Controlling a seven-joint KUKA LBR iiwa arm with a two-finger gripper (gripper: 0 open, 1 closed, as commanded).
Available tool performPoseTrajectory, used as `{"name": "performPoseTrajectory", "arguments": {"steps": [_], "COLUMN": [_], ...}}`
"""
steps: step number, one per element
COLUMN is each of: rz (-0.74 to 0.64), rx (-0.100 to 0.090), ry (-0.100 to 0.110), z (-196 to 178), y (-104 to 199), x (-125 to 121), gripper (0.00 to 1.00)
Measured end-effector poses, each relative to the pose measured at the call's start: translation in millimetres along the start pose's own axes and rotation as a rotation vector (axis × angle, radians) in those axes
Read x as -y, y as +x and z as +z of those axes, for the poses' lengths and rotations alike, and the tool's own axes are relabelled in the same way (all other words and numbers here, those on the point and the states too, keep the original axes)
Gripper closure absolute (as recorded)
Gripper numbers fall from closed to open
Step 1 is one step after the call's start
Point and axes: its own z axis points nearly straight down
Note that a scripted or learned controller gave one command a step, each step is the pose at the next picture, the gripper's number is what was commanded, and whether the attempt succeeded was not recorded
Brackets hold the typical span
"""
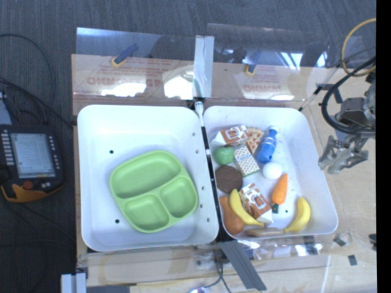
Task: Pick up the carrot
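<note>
The carrot (280, 188) is orange with a small green top. It lies in the right bin (311, 140), towards the bin's front right, between a white egg (272, 171) and a yellow banana (300, 215). My gripper (343, 156) hangs outside the right bin, beyond its right wall and over the bench. It is to the right of the carrot and a little farther back. It is open with nothing between its fingers.
The right bin also holds a blue bottle (267, 145), a brown cookie (229, 177), a green item (224, 155), snack packs (255, 200) and a second banana (240, 207). A green divided plate (156, 191) sits in the left bin (98, 139). Cables (351, 47) hang at the right.
</note>
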Motion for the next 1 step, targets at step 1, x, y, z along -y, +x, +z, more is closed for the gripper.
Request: {"name": "performPoseTrajectory", "arguments": {"steps": [1], "rz": [-0.367], "rx": [-0.023], "ry": [-0.007], "z": [-9.0], "y": [24.3], "x": [6.0], "gripper": [1.00]}}
